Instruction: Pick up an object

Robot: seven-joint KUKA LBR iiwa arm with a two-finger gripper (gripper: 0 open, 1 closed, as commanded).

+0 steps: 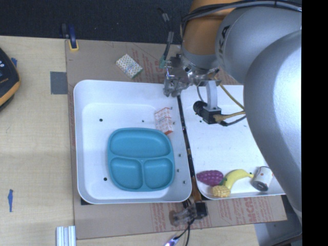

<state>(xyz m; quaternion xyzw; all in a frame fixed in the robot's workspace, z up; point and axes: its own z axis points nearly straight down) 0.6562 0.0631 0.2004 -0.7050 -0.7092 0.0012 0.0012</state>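
My gripper [171,86] hangs over the far right corner of the left bin [87,94], close to the divider between the bins. Just in front of it, a small orange-and-white carton [164,120] lies on the bin floor, apart from the gripper. A blue divided plate [140,158] takes up the middle of that bin. At the near edge of the right bin [225,142] lie a purple grape bunch [209,177], a yellow banana [237,178], a piece of corn [221,191] and a small silver can [262,179].
A small patterned block [128,65] rests on the cardboard behind the left bin. A yellow-and-black device [7,81] sits at the far left edge of the bench. The grey arm [266,76] covers the right bin's far right side.
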